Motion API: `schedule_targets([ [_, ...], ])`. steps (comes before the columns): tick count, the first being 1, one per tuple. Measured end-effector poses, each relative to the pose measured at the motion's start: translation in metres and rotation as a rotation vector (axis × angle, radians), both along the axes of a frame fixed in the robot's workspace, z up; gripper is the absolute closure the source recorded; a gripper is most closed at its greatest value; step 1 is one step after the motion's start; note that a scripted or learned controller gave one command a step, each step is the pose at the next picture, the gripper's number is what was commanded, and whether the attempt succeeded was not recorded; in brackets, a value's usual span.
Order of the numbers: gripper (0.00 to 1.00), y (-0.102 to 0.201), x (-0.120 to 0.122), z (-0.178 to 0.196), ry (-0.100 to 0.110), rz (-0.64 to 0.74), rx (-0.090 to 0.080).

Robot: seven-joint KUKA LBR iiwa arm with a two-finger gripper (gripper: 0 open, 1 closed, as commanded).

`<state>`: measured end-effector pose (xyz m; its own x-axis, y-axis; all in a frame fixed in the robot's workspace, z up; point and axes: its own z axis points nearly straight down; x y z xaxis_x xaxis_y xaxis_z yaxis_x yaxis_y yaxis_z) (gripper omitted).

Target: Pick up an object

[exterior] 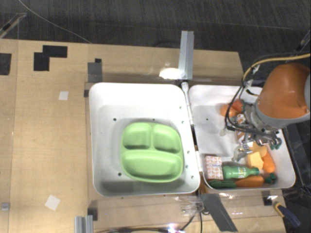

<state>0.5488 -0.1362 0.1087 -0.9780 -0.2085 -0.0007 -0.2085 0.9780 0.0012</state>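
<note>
The jaws (241, 151), spread unclear, are hovering over the right bin (209, 108) above a green plastic bottle (238, 171); a smooth green divided tray (151, 151) is sitting left.

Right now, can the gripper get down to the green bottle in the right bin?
Probably yes. The gripper hangs just above the green bottle, which lies on top of the pile with its upper side uncovered. The carrot and small box crowd its sides, so a clean grasp is uncertain.

text: none legible | packet (213, 167): print too small | bottle (239, 171): label unreadable
</note>
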Motion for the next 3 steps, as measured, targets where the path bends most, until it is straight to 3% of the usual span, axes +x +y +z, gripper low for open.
schedule_targets([
  [1,0.0,-0.035,-0.04,-0.018,-0.021,0.041,-0.006],
  [2,0.0,-0.001,-0.045,-0.017,-0.022,0.129,-0.008],
  [3,0.0,0.014,0.01,-0.018,-0.015,0.309,-0.006],
])
